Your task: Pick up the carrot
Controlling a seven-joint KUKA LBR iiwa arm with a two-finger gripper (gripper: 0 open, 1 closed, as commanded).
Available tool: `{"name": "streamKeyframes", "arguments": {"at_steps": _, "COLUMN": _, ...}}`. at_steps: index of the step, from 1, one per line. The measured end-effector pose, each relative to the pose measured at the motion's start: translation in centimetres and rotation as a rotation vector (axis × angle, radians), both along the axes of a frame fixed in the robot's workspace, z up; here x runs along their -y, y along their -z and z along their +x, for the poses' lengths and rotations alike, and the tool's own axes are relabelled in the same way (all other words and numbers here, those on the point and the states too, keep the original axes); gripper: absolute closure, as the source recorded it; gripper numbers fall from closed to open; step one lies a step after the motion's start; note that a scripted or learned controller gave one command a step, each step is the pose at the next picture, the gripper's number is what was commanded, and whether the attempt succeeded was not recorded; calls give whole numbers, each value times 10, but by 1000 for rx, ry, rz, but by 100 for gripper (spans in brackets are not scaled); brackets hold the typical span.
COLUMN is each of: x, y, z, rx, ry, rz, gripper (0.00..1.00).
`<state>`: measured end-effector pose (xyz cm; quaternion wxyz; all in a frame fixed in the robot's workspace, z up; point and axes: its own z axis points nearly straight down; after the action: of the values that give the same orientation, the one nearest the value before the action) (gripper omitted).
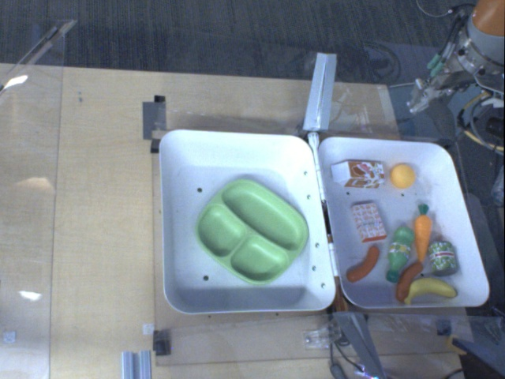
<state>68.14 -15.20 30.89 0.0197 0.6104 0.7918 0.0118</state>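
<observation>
The carrot [423, 236] is orange with a small green top. It lies upright along the right side of the right bin [454, 181], between a green bottle [400, 252] and a green and purple can [443, 257]. My gripper [426, 93] hangs high beyond the bin's back right corner, well away from the carrot and above the bench edge. The grey arm with its orange band [489, 10] enters from the top right.
The right bin also holds a small carton [359, 172], a yellow ball [403, 176], a pink box [368, 220], two red sausages [363, 264], and a banana [430, 289]. A green divided plate [251, 229] lies in the left bin [177, 212]. A metal post [319, 93] stands behind the bins.
</observation>
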Motion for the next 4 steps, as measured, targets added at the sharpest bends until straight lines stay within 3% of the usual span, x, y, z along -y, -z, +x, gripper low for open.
{"name": "streamKeyframes", "arguments": {"at_steps": 3, "x": -3, "y": -36, "z": 5, "rx": 22, "ry": -14, "rz": -5, "gripper": 100}}
{"name": "streamKeyframes", "arguments": {"at_steps": 4, "x": -3, "y": -36, "z": 5, "rx": 22, "ry": -14, "rz": -5, "gripper": 0}}
